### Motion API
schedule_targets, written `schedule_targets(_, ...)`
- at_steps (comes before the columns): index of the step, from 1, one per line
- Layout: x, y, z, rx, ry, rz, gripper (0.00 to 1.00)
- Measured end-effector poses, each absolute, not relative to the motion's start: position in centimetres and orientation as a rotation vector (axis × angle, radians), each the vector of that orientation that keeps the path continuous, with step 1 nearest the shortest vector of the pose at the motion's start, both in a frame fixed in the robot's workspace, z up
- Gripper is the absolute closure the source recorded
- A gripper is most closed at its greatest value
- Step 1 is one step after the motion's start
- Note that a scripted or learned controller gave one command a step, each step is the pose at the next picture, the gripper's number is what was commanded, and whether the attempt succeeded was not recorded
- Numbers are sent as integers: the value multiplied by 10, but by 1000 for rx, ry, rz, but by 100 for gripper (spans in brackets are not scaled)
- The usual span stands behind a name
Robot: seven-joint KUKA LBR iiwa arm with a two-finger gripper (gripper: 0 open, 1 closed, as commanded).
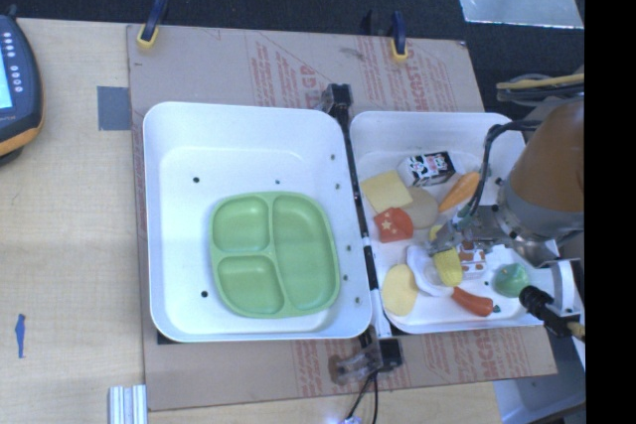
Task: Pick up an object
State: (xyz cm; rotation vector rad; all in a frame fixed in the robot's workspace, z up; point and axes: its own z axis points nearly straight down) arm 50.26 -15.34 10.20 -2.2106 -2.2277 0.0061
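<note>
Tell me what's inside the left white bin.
The left white bin holds one light green plastic plate with three compartments, lying flat toward its near side. No items show in the compartments. Whatever lies beneath the plate is covered.

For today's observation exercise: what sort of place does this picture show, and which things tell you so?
Probably a robotics lab: a robot arm over two white bins, clamped cardboard and a control pendant.
</note>
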Motion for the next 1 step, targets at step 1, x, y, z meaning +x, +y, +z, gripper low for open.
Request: schedule_targets(1, 505, -25, 196, -2209, -2233, -3, 100)
